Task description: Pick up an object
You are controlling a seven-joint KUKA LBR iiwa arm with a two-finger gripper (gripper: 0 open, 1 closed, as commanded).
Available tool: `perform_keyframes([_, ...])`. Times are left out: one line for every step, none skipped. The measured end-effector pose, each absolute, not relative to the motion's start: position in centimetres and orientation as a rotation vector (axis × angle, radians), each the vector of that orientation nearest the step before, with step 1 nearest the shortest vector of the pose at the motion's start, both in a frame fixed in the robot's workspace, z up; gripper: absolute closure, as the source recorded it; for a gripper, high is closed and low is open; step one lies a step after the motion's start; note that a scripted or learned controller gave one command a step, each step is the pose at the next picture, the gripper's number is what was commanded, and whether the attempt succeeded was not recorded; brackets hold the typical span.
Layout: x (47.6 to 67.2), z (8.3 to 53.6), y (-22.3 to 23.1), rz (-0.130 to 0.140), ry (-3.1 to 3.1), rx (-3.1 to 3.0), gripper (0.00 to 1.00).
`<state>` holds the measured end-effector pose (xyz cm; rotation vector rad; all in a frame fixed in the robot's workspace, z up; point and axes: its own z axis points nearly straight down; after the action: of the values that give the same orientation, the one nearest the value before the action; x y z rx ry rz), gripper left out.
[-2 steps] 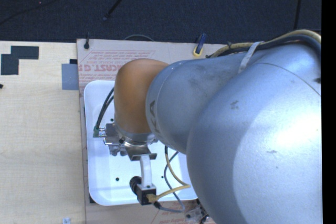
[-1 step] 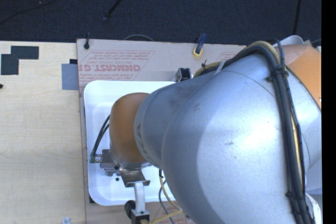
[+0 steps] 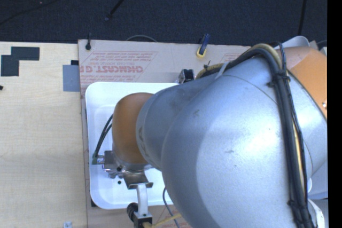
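Note:
My arm reaches in from the right, and its grey bulk hides most of both bins. The orange band [image 3: 128, 125] above the wrist hangs over the left white bin [image 3: 99, 115]. Below the band, the gripper [image 3: 120, 171] points down into that bin near its front left corner. The arm hides whatever lies beneath it. The strip of bin floor that shows along the left wall is bare white.
A cardboard sheet with red print [image 3: 115, 64] lies behind the bins, held by a yellow and blue clamp [image 3: 203, 46] and a black clip [image 3: 88, 44]. The pale wooden bench top [image 3: 37, 141] stretches to the left, with dark patches [image 3: 21, 59] at its back.

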<state>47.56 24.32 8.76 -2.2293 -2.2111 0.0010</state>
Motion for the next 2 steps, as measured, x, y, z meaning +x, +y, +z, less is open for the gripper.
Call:
perform_keyframes([49.3,13.5,24.3,-0.001,-2.221,-2.222,1.00])
perform_keyframes([55.3,8.6,24.3,0.001,-2.223,-2.220,1.00])
